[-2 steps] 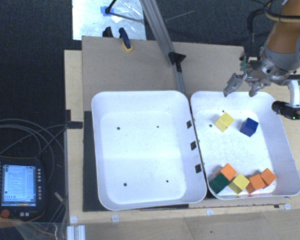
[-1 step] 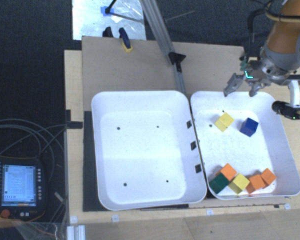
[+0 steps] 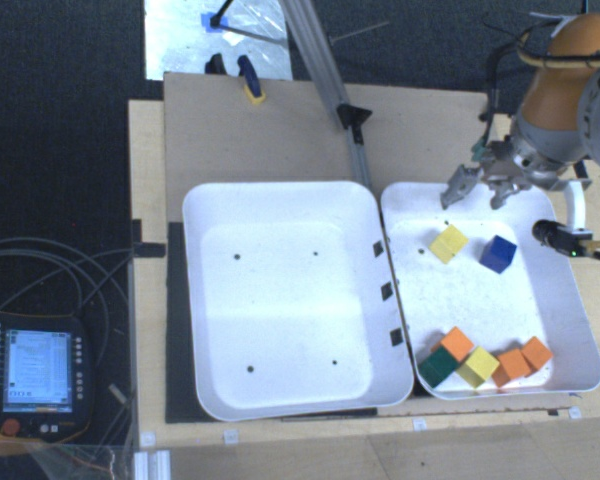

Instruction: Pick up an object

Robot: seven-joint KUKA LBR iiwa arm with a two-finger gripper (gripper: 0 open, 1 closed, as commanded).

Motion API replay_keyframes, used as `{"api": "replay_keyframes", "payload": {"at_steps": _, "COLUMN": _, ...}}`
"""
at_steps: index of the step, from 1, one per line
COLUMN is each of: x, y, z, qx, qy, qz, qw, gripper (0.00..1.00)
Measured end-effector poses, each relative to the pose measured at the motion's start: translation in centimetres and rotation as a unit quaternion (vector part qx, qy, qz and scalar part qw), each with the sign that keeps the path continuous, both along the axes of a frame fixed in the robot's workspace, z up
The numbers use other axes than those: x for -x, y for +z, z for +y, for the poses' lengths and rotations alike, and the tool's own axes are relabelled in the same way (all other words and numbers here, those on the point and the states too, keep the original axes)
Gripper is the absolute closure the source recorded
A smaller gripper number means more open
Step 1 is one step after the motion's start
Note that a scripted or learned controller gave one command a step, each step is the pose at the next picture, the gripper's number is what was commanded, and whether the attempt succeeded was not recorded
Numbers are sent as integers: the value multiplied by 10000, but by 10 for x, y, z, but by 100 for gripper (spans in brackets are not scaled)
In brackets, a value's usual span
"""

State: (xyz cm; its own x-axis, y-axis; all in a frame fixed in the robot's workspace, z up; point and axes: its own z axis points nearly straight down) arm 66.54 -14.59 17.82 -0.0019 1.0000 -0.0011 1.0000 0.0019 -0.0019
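A: Entry — grey KUKA arm with the orange band (image 3: 568, 68) reaches in from the right; its two-finger gripper (image 3: 477, 191) hangs over the far rim of the right-hand shallow white bin (image 3: 570, 298).

B: Claw state?

A: Fingers spread apart, nothing between them, touching nothing that I can make out. Released, I'd log it.

B: Candidates?

A: All in the right bin. A small yellow cube (image 3: 447, 244) and a small blue cube (image 3: 498, 253) lie apart from each other just below the gripper. At the near edge, a huddle: two orange cubes (image 3: 458, 344) (image 3: 525, 359), a dark green cube (image 3: 438, 367) and a second yellow cube (image 3: 477, 368), touching or nearly so.

B: Why hover there?

A: My judgement — the loose yellow cube is the nearest and has room on its sides for the fingers; the huddle would crowd them. The left-hand white bin (image 3: 280, 298) plays no part yet.
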Motion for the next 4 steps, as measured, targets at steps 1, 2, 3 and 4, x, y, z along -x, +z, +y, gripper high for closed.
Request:
{"api": "replay_keyframes", "payload": {"at_steps": 1, "x": 1, "y": -41, "z": 2, "qx": -2, "qy": 5, "qz": -2, "qw": 10000, "gripper": 0}}
{"api": "replay_keyframes", "payload": {"at_steps": 2, "x": 1, "y": -73, "z": 2, "qx": -2, "qy": 9, "qz": -6, "qw": 10000, "gripper": 0}}
{"api": "replay_keyframes", "payload": {"at_steps": 3, "x": -1, "y": -59, "z": 1, "qx": 5, "qy": 18, "qz": -39, "qw": 10000, "gripper": 100}}
{"api": "replay_keyframes", "payload": {"at_steps": 4, "x": 6, "y": 0, "z": -2, "qx": 3, "qy": 0, "qz": -50, "qw": 10000, "gripper": 100}}
